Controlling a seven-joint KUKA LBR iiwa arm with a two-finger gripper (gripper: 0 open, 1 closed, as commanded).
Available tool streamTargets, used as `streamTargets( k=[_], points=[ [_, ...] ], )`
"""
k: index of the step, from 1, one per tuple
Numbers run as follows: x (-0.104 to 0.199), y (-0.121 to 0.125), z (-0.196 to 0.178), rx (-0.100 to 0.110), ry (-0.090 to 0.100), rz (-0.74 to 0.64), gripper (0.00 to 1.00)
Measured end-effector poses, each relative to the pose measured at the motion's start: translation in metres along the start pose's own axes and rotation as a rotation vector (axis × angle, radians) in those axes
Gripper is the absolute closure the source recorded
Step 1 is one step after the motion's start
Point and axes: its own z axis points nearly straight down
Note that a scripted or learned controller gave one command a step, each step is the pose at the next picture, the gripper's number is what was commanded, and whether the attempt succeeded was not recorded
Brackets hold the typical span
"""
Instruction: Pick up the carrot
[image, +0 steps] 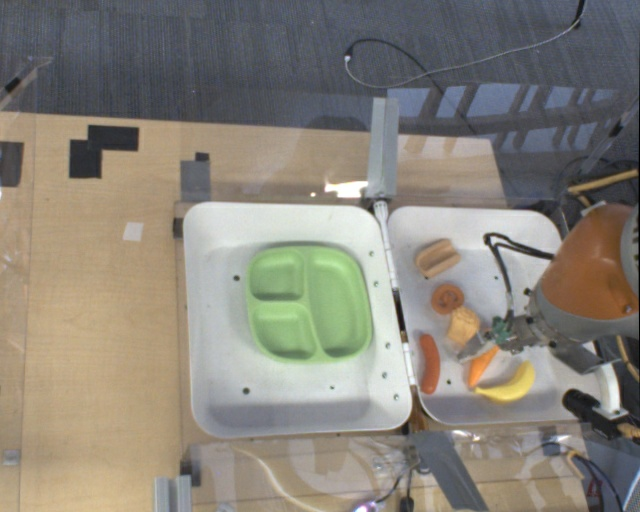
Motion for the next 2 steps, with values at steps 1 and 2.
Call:
streamTargets(
  k=[1, 2],
  points=[
    [0.001, 0.004, -0.011, -0.007, 0.000, -0.004, 1.00],
    [-0.008, 0.008, -0.148, 0.006, 0.001, -0.036, 1.00]
  ],
)
